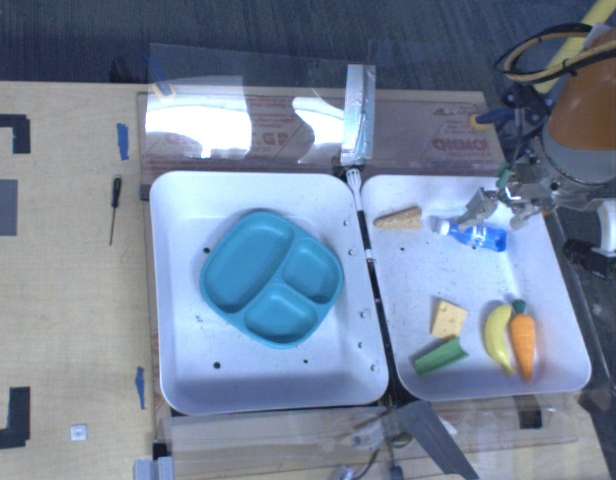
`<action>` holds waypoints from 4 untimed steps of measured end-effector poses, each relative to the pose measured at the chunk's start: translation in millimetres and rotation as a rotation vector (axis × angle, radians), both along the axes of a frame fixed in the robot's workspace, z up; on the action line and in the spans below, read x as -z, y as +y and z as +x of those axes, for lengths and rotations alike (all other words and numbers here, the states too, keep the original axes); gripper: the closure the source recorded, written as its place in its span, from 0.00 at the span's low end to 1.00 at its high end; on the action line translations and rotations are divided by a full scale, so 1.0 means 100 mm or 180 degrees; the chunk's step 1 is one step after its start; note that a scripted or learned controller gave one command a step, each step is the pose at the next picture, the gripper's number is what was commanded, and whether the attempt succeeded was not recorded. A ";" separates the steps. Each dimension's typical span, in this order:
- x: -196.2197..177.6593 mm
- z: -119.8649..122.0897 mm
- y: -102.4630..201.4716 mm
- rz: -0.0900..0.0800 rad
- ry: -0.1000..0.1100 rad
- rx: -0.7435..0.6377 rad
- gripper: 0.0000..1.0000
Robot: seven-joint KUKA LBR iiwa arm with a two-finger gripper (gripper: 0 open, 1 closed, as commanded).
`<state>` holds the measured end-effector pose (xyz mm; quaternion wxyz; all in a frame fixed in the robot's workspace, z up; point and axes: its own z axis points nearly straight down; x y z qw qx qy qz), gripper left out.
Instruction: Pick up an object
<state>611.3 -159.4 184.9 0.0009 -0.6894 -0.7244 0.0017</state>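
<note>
While our end effector (496, 205) hangs open over the blue bottle (475, 234) at upper right, holding nothing, we must drop and squeeze.

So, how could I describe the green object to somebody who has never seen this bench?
Look in the right bin, along its near edge. The green block lies there at a slant, just below the yellow cheese wedge and to the left of the banana. It is the only green thing, a short bar shape.
</note>
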 end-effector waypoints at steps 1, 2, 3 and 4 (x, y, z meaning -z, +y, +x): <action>0.88 0.00 -0.12 0.0000 -0.0033 0.0153 0.00; 0.95 -0.75 -0.47 0.0037 -0.0003 0.0023 0.00; 0.94 -1.22 -0.50 0.0060 -0.0051 0.0240 0.00; 0.57 -0.91 0.25 0.0004 -0.0025 -0.0440 0.00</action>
